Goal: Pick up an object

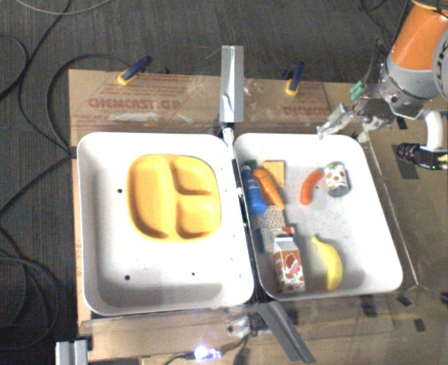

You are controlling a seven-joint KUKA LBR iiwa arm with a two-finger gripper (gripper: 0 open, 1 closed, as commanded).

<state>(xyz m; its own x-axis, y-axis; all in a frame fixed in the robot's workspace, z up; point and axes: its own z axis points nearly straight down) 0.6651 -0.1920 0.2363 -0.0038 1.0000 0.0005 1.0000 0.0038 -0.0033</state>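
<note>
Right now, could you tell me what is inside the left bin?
The left bin holds one yellow divided tray. Whatever lies beneath that tray is covered.

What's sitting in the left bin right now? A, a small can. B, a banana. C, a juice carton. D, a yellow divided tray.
D: the yellow divided tray lies alone in the left bin, while the banana, the small can and the juice carton all lie in the right bin.
</note>
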